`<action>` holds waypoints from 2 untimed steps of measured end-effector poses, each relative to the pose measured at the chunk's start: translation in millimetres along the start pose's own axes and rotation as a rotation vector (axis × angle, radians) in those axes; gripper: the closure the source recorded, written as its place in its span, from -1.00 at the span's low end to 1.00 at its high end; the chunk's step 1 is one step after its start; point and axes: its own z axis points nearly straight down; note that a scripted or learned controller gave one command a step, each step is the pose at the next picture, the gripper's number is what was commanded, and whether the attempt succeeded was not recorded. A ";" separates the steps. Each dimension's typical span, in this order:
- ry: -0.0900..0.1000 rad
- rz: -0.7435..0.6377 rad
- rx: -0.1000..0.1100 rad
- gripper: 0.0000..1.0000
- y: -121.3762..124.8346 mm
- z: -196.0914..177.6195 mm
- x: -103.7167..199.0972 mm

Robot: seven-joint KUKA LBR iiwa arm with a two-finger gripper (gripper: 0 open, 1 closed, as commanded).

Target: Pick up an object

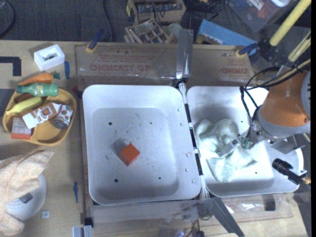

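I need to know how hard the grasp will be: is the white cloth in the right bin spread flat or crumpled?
Crumpled. The white cloth lies bunched in uneven folds and lumps across the right bin, with the pincer down on it.

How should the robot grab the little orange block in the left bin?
Probably from straight above, pinching two opposite flat sides of the small orange cube. It lies alone on the floor of the left white bin, turned cornerwise, so the gripper, now over the crumpled white cloth, should twist to match.

Two white bins (98, 102) stand side by side. Left bin: one orange block (130, 153). Right bin: one crumpled white cloth (222, 147) (beside the block's bin). One gripper (236, 144).
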 end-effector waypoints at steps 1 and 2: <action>-0.001 0.003 -0.004 1.00 0.7 -10.5 -1.0; 0.006 0.049 0.010 1.00 99.2 -86.8 -10.6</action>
